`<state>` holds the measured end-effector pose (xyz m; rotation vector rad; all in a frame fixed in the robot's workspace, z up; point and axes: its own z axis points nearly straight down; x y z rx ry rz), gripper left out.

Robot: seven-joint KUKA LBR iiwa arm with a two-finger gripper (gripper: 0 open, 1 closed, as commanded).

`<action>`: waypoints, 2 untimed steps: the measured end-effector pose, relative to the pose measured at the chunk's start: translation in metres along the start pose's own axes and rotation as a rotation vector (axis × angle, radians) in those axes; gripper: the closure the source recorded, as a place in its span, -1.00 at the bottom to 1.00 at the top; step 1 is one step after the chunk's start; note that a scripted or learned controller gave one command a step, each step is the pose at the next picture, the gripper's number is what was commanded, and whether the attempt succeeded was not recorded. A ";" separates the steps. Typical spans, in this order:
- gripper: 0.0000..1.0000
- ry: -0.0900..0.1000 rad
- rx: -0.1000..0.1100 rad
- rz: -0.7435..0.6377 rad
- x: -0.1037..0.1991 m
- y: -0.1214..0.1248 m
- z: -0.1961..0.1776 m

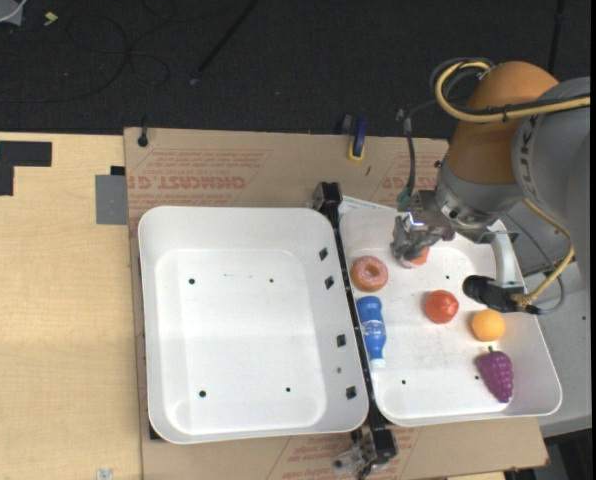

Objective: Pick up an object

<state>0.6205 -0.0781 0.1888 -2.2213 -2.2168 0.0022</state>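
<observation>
Your gripper (414, 240) low at right bin's (538, 400) far edge, fingers narrow around a small red-orange object (416, 255), donut (369, 272) near its left, tomato (441, 306), orange (488, 325), grapes (496, 374), blue bottle (370, 330) nearer front.

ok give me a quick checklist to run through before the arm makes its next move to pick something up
1. Targets in the right bin: donut, blue bottle, tomato, orange, grapes. Ok.
2. Gripper above that bin, near its back: ok.
3. Finger opening: cannot tell.
4. Something reddish at the gripper tip, whether it is gripped: cannot tell.
5. Objects spaced apart, except donut and bottle, which lie close: ok.
</observation>
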 end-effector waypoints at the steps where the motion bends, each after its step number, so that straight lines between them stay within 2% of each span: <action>1: 1.00 -0.001 0.004 -0.001 -0.006 -0.031 0.027; 2: 1.00 -0.001 -0.008 -0.007 0.032 0.026 -0.013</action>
